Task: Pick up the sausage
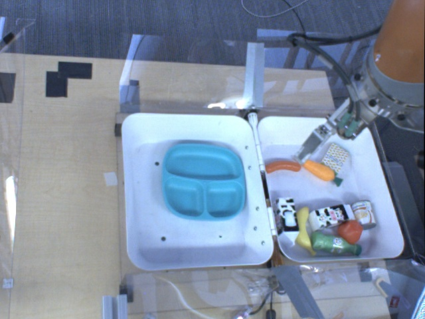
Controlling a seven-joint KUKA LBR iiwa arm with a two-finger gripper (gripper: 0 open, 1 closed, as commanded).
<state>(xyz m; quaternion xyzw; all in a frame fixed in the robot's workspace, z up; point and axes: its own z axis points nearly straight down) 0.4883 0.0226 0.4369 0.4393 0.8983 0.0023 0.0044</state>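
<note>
Resting on a pale wooden desk (60,178), two shallow white bins sit side by side. Left bin (143,244): a blue plate (203,179) with three compartments lies near its middle. Right bin (382,178): the sausage (283,167) (reddish orange, lying lengthwise left to right) rests by the bin's left wall in its far half, with a carrot (320,171) just to its right and a checkered packet (335,157) beyond that. Along the near wall cluster a black-and-white carton (285,214), a banana (303,229), a green bottle (335,244), a red tomato (350,230) and a small can (363,213). Entering from the far right, the claw (309,150) hangs above and right of the sausage, apart from it; whether it is open or closed cannot be told.
</note>
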